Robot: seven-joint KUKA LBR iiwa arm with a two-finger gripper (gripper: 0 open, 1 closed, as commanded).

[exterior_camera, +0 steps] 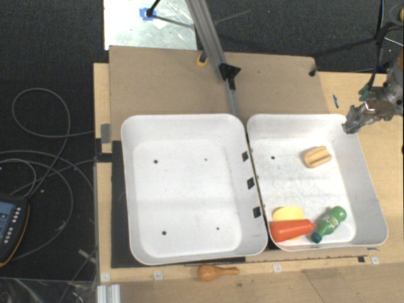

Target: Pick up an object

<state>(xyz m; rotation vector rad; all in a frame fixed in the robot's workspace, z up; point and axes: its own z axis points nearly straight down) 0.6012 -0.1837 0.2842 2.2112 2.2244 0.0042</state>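
Two shallow white bins are seen side by side on the worktop (170,81), with the hand (355,120) poised above the far right corner of the right bin (372,201); nothing is seen between its fingers, though how far they are parted cannot be told. A tan bread roll (317,156) lies mid-bin, while a yellow piece (287,214), an orange carrot (291,230) and a green bottle (329,223) are clustered at the near edge.

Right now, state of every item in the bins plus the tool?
bread roll: lying loose in the right bin, apart from the rest
yellow piece: at the near edge, touching the carrot
carrot: on its side, tip toward the bottle
green bottle: lying tilted, near corner
tool: over the right bin's far right rim, nothing visibly held
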